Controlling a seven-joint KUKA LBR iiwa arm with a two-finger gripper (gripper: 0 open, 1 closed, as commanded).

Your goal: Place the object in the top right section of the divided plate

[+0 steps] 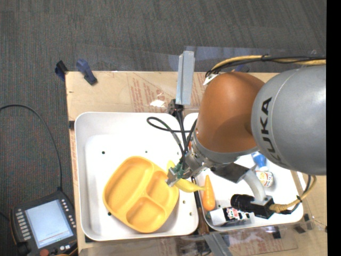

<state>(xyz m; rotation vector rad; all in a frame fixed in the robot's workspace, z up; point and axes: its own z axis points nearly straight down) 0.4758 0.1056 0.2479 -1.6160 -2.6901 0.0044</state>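
A yellow divided plate lies tilted in the left white bin, with three sections. My gripper hangs at the plate's right rim, beside its upper right section. A yellow curved thing like a banana sits directly at the gripper's tip. It stretches from the plate's rim towards the wall between the bins. The large grey and orange wrist hides the gripper from above, so I cannot see if the banana is gripped.
In the right bin an orange carrot lies close to the dividing wall. A white bottle with a dark label rests at the front. A blue-capped item sits partly under the arm. A teach pendant lies on the floor at the left.
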